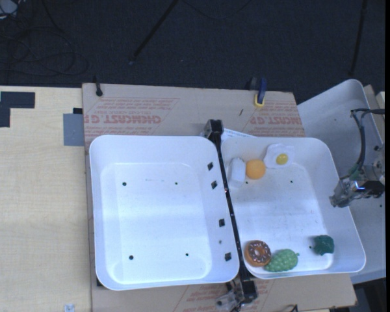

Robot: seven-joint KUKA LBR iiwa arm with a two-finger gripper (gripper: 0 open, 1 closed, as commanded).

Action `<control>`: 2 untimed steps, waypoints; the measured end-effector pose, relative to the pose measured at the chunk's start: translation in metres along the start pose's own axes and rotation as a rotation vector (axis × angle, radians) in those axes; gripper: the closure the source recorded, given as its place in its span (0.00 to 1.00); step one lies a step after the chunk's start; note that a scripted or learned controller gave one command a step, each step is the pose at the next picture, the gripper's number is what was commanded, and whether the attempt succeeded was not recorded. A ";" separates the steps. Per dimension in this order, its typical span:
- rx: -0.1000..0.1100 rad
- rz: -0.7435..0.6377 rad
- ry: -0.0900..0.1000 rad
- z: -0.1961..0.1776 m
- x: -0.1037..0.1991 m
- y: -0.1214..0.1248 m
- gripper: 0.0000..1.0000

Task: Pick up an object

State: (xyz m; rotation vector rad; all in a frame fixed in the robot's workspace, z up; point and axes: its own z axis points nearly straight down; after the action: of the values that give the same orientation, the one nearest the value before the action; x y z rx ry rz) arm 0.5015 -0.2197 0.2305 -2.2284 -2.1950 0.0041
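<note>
A: Report the position and state of the gripper (343, 197).

B: The gripper sits at the right rim of the right bin (338, 168), at the end of the grey arm (351, 109) that enters from the right. It appears small and dark; whether it is spread or pressed together cannot be determined. No object is visible in it.

A: List the candidate objects, referenced to the gripper.

B: All lie to the gripper's left, inside the right bin. Nearest is a dark green piece (323, 244), below and slightly left of the gripper, close to the bin's near-right corner. Further left along the near wall lie a light green bumpy fruit (282, 260) and a donut (257, 253) with brown icing; the two are touching or just beside each other. Above and left of the gripper, near the far wall, a fried egg (279, 156) lies flat. An orange ball (255, 169) is just beside it to the left, and a white block (237, 170) touches or nearly touches the ball, next to the divider between the bins.

A: Other fixtures?

B: The left bin (101, 174) adjoins the right bin. Both rest on a cardboard sheet (149, 112) on the bench.
</note>
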 end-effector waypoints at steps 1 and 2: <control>0.001 -0.004 0.000 -0.009 -0.001 0.000 1.00; 0.001 -0.009 0.000 -0.019 -0.002 0.000 1.00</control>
State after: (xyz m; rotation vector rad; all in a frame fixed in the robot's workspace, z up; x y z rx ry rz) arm 0.5018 -0.2215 0.2495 -2.2178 -2.2047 0.0046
